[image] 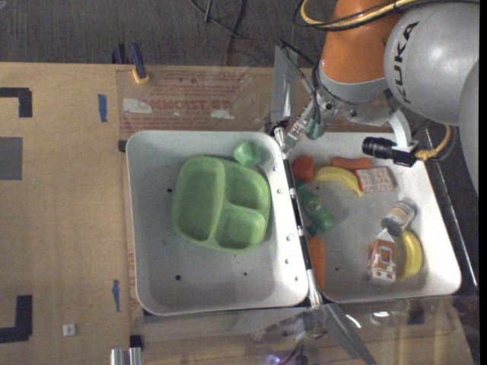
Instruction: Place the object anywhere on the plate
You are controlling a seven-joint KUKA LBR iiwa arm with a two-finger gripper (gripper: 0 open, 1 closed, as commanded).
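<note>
A light green plate [221, 204] with three compartments lies in the left bin [152, 272], and nothing rests in its compartments. A small round green object [247, 153] sits on the bin floor at the plate's far right corner, touching or nearly touching its rim. My gripper [298, 130] hangs over the far end of the wall between the two bins, a little right of that green object. Nothing shows in its grasp.
The right bin [441, 280] holds a red tomato [303, 168], a banana [340, 179], a pink box [375, 179], a dark green item [316, 211], a can [398, 217], a carton [383, 257], a second banana [413, 253] and a carrot [316, 261].
</note>
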